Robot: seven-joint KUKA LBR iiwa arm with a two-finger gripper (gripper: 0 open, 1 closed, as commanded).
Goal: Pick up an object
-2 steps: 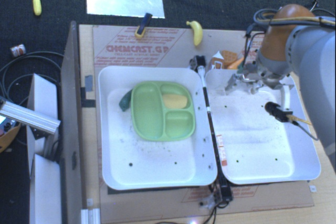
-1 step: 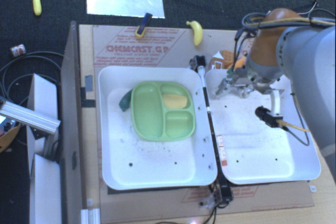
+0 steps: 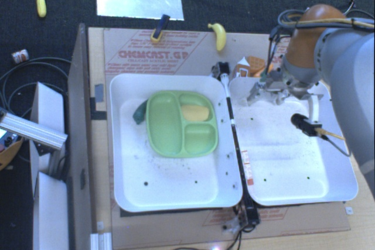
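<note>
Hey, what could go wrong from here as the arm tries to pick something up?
The hand is over the far end of the right bin, while the yellow piece lies in the left bin; a descent here would likely grab nothing. That piece sits in a compartment of the green plate, so its walls may block the hand or the plate may shift. Crossing over, the hand might snag the black-and-white tool lying along the seam between the bins.

Chunky grey arm, glossy orange band near the wrist, dark cables looped over it, small silvery hand.
</note>
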